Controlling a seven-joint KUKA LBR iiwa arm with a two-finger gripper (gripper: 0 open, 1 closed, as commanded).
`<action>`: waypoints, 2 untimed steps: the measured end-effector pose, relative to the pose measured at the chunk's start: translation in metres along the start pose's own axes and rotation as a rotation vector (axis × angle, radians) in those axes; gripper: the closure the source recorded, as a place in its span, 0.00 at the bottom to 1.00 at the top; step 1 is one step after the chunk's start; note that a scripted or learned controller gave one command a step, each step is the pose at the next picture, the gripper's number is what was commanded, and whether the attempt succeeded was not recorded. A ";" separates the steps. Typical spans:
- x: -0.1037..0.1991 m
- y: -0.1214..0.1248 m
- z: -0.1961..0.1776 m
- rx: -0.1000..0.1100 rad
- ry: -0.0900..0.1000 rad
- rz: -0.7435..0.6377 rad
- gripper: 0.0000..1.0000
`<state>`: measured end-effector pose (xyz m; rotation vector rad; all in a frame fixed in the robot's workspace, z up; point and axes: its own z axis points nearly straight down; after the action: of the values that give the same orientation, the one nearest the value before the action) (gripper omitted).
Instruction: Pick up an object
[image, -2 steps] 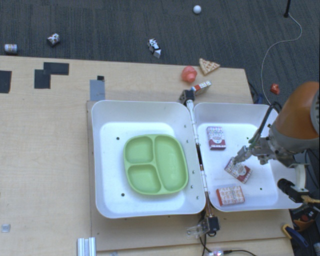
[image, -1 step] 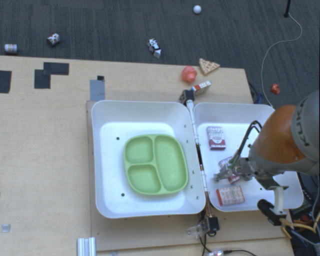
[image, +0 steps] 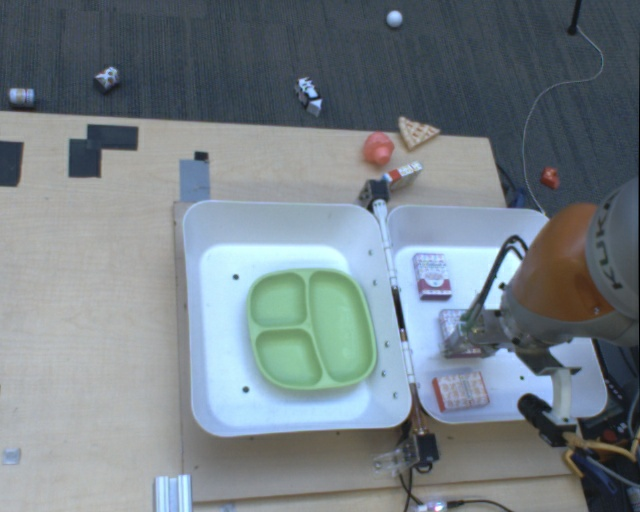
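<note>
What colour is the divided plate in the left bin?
Light green; the divided plate shows plainly in the camera view, lying in the white left bin.

We identified the setting as a robotics laboratory. A pale wooden counter (image: 90, 300) carried two white bins (image: 200, 330), black tape marks (image: 100, 145) and loose cables (image: 415, 470). A grey-and-orange industrial arm (image: 565, 275) reached in, and small objects (image: 105, 78) lay scattered on dark carpet (image: 220, 50).

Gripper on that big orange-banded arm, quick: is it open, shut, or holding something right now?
Gripper: cannot be told. It sits low in the right bin, right over a small packet, but the camera view does not settle its state.
</note>
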<state>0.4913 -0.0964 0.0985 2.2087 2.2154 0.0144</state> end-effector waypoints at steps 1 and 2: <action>0.000 0.000 0.000 0.000 0.000 0.000 0.00; 0.001 0.002 -0.010 -0.003 0.000 -0.002 1.00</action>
<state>0.4927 -0.0955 0.1090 2.2047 2.2164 0.0185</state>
